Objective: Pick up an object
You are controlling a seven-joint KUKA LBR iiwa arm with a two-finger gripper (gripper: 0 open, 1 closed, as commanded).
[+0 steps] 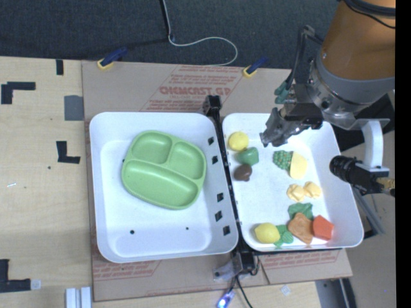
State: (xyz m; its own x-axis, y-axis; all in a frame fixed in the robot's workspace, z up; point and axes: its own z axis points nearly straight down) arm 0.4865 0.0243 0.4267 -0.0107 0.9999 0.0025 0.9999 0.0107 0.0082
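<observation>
My gripper (275, 135) hangs over the back of the right bin (340, 172), just right of a yellow round piece (237, 140) and above a green leafy piece (282, 159). Its dark fingers (270, 133) point down-left with nothing visible between them. Below the yellow piece lie a green piece (249, 155) and a brown piece (242, 171). A pale yellow piece (298, 166) sits beside the leafy one. Further forward lie small yellow lumps (303, 191), a yellow lemon-like piece (267, 233), an orange piece (300, 227) and a red block (322, 227).
The left bin (103, 172) holds a green divided plate (164, 169). Between the bins runs a divider with black clips (221, 172). The arm's orange band and grey wrist (356, 50) fill the upper right. A black fixture (350, 169) juts over the right bin's edge.
</observation>
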